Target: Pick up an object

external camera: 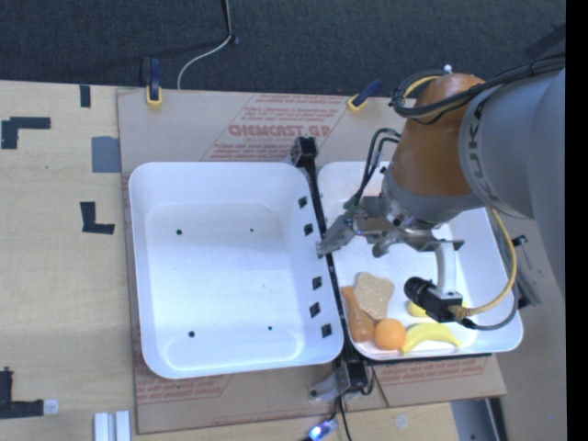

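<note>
The arm hung low over the right bin (pixel 496 338), and its pincer (pixel 390 237) was above the upper part of that bin; I cannot tell its state, because the wrist covered it. Near the bin's front lay a slice of bread (pixel 374 294), an orange ball (pixel 390 334), an orange carrot-like piece (pixel 356 318) with its long axis running roughly front to back, and a banana (pixel 430 340) lying across, left to right. The left bin (pixel 147 246) stood beside it. On the cardboard sheet (pixel 266 127) of the tabletop red letters read "CHEMCAST".
</note>
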You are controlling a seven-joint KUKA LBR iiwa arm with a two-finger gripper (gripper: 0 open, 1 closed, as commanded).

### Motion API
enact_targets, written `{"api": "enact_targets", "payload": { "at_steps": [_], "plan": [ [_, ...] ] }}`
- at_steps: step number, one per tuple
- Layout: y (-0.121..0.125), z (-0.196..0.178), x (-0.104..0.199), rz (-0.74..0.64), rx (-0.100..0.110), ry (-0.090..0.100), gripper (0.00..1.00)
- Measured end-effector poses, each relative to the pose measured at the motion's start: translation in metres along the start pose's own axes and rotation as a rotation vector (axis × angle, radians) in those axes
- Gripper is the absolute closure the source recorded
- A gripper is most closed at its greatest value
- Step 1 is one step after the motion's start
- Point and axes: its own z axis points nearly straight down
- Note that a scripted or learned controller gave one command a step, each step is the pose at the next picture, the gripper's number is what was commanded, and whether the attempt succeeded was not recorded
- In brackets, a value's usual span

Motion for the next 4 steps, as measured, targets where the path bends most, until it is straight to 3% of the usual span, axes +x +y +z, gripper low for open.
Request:
{"api": "enact_targets", "payload": {
  "at_steps": [1, 2, 3, 4],
  "plan": [
    [0.075, -0.074, 0.005, 0.000, -0.009, -0.002, 0.00],
    [0.077, -0.242, 0.010, 0.000, -0.018, -0.001, 0.00],
    [0.076, -0.241, 0.010, 0.001, 0.002, -0.003, 1.00],
    [0.085, -0.292, 0.057, -0.003, -0.005, 0.001, 1.00]
  ]
}}
